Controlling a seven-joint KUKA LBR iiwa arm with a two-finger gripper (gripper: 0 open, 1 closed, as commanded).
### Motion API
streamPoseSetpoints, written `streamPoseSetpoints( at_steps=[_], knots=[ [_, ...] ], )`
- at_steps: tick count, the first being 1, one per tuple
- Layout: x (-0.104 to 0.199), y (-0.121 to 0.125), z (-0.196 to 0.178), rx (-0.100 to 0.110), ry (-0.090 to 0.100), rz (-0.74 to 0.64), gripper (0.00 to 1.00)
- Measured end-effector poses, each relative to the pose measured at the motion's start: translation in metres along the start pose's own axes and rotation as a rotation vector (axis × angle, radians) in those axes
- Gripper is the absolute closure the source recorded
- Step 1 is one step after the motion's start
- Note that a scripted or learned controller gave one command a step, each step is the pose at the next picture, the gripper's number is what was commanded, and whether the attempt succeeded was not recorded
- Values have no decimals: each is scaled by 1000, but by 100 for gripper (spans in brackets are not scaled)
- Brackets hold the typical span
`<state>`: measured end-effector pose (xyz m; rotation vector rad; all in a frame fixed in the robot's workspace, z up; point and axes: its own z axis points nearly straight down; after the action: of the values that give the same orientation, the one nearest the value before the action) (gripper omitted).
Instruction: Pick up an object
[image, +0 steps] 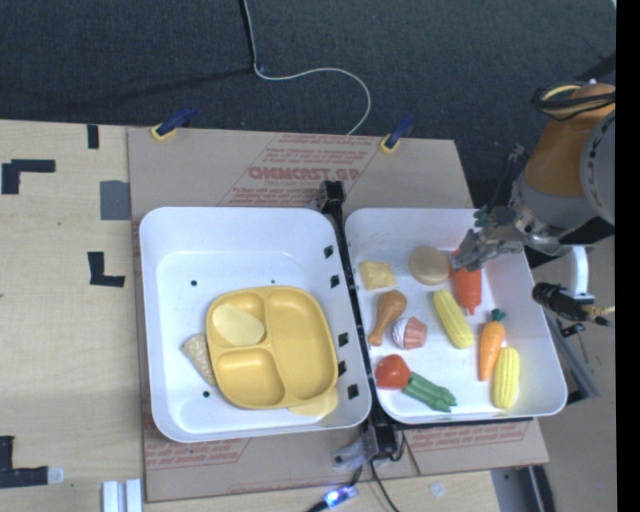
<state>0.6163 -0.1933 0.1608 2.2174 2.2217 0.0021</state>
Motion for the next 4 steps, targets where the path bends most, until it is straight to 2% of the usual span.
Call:
streamPoseSetpoints(
  at_steps=[1,2,3,4],
  knots=[
    [9,-5,-51,-1,0,0,100],
    [9,-4,-64,2,1,0,100],
    [55,-3,-58,5,2,-3,100],
    [113,-15,-66,5,3,-5,100]
  ],
)
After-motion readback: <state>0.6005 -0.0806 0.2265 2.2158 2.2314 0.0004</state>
